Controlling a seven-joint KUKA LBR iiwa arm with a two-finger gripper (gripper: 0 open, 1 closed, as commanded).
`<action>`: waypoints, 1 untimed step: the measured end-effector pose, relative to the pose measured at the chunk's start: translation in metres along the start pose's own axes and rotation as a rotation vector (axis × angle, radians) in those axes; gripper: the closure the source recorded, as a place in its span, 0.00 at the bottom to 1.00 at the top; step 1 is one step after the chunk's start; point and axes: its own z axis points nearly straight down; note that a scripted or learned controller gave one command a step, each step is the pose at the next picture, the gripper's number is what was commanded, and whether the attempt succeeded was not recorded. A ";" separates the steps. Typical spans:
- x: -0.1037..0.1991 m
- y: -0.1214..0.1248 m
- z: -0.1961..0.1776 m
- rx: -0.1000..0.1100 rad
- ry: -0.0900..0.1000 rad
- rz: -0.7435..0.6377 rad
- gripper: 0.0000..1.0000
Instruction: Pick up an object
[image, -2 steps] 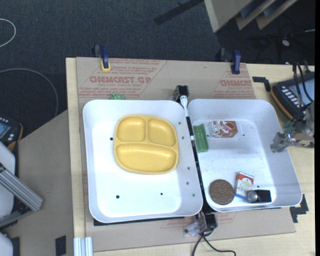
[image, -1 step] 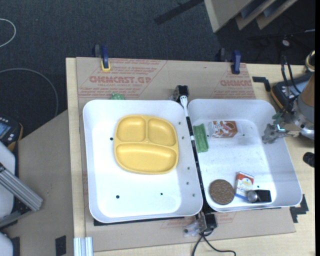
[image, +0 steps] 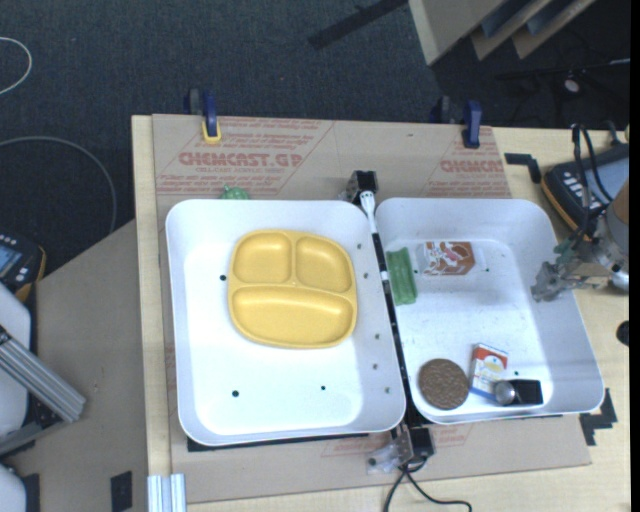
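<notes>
Two shallow white plastic bins sit side by side on a cardboard-looking board with red print, clamped at the back with blue clips (image: 209, 108).

The left bin (image: 200, 330) has a yellow divided plate (image: 293, 288) in it: smooth, matte plastic, rounded corners, three compartments (two small up top, one wide below). A few tiny dark specks dot the bin floor around it.

The right bin (image: 560, 330) holds the small stuff. A flat green strip (image: 401, 276) lies along the left wall. Near it, toward the back, is a crinkly clear packet (image: 446, 257) with red-brown print. At the front there's a brown round disc (image: 443, 383), kind of rough-looking like a cookie or coaster, and just beside it a small white-and-red box (image: 488, 367) touching a dark item with a shiny metal end (image: 516, 392).

The gripper (image: 556, 277) is over the right bin's right rim, grey and spindly, nothing between its fingers that I can see. Can't tell if it's open or closed, too small and blurry.
</notes>
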 end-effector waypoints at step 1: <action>0.119 -0.025 -0.037 -0.003 0.006 -0.012 1.00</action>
